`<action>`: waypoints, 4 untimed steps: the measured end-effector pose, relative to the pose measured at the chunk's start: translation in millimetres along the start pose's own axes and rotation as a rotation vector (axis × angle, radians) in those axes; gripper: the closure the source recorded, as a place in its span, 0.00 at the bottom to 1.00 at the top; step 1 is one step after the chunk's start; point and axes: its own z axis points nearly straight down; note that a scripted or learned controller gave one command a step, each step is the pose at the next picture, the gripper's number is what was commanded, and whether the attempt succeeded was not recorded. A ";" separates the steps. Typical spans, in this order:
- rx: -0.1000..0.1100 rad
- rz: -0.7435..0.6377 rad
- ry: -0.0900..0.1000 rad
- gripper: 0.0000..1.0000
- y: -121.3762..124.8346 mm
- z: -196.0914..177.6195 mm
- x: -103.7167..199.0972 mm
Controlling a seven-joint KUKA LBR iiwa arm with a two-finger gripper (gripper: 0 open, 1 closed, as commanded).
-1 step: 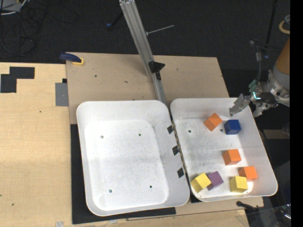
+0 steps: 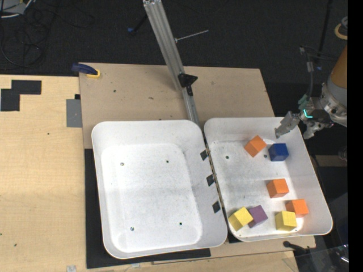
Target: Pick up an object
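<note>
1. Progress: nothing lifted yet. All seven blocks lying on the floor of the right bin (image 2: 238, 130); grasp, closure and lift judged still to come.
2. Gripper (image 2: 296, 124): poised at the far right corner of the right bin, above its rim, reaching in from the right. Fingers seen as a pale wedge slanting down toward the left, with a darker part beside it; whether parted or closed, cannot tell. No block visible between them.
3. Nearest candidates: blue block (image 2: 278, 152), just near of the gripper and apart from it; orange block (image 2: 255, 145), just left of the blue one, close but not clearly touching.
4. Other stock, right bin: second orange block (image 2: 277, 187) mid-bin toward the right wall; third orange block (image 2: 299, 207) nearer still, against the right wall; yellow block (image 2: 286, 220) touching or just beside that one, at the near edge; purple block (image 2: 258, 215) and a second yellow block (image 2: 241, 217) side by side at the near left.
5. Orientation: all roughly cubic, so no true long axis. Blue block sitting about square to the bin walls; far orange block turned corner-on, diamond-wise, top face up.
6. Left bin (image 2: 113, 135): white, shallow, bearing no blocks.
</note>
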 end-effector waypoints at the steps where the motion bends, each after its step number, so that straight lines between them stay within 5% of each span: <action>1: 0.004 -0.001 0.002 0.00 -1.8 45.8 7.3; 3: 0.004 0.002 0.001 0.00 -3.0 151.9 5.8; 4: 0.001 0.005 0.000 1.00 -2.5 138.8 4.7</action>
